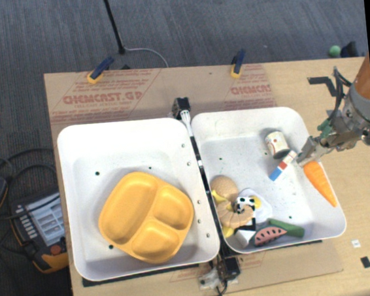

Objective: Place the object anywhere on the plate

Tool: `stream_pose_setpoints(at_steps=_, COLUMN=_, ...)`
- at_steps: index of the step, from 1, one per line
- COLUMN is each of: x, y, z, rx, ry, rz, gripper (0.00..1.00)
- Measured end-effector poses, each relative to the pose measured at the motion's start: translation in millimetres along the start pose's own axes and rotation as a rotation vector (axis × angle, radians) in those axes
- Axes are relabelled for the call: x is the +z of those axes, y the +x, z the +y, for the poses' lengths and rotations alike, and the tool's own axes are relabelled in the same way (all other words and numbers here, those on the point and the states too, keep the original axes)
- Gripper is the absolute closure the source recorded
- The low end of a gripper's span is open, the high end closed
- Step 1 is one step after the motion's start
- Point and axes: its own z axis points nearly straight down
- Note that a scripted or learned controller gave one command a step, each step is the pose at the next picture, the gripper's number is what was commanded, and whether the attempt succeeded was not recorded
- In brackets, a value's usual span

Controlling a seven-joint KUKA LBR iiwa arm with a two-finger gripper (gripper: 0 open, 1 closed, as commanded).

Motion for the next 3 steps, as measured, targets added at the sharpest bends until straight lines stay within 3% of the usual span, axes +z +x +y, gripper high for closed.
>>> stream_pose_setpoints(at_steps=1, x=13.8, y=12.2, z=0.1, rx=-0.348, ry=-0.002, rz=0.004, gripper=1.00)
stream_pose_setpoints(at_steps=2, x=45.3, y=86.9, z=8.5, rx=-0.074, ry=0.000, rz=0.005, gripper=1.00)
stream_pose_setpoints(at_steps=3, x=45.2, y=86.7, z=8.5, rx=-0.074, ry=0.000, rz=0.005, gripper=0.00)
